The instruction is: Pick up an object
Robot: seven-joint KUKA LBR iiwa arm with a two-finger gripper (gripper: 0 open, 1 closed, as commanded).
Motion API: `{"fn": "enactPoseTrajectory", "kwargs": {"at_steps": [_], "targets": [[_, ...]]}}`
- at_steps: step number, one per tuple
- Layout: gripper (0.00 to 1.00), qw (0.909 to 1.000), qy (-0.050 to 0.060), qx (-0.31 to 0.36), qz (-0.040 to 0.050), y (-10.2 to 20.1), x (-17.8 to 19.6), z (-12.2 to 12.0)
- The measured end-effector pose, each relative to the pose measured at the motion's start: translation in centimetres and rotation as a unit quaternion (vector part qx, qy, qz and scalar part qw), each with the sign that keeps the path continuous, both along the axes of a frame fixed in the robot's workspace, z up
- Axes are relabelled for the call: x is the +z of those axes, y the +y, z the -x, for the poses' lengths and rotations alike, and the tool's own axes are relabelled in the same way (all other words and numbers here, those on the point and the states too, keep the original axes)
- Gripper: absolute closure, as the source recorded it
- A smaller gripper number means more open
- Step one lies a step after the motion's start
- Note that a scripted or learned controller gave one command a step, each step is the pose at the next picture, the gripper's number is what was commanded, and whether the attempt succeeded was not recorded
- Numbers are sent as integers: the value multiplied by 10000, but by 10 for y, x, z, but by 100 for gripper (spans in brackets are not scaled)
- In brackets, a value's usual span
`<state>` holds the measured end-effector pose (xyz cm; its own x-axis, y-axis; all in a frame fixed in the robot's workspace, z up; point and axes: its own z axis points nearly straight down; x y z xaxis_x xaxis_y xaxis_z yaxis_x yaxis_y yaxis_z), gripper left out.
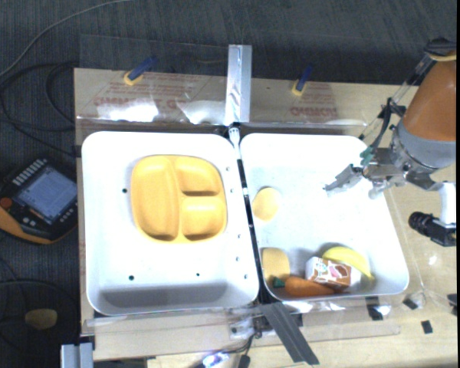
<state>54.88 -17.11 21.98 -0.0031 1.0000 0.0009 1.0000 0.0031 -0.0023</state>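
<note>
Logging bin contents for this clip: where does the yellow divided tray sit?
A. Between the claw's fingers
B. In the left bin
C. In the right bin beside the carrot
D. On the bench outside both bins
B: the yellow divided tray lies flat in the left bin, while the carrot lies in the right bin, and the claw hangs over that bin.

A robot arm (433, 113) with a broad, rounded orange band above a grey wrist section. Thin dark cables run along its left side. Below the wrist sits a small metal gripper (358, 182) of grey and silver parts, with slim pale fingers (339, 182).
</note>
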Motion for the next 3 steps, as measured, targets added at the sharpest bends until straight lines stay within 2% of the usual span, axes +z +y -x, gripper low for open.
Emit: {"fn": "enactPoseTrajectory", "kwargs": {"at_steps": [1,2,3], "targets": [[0,9924,11,-1229,7,-13,-118,54],[0,9861,-60,-1663,15,-8,-127,62],[0,9878,-52,-1558,1,-12,-130,61]]}}
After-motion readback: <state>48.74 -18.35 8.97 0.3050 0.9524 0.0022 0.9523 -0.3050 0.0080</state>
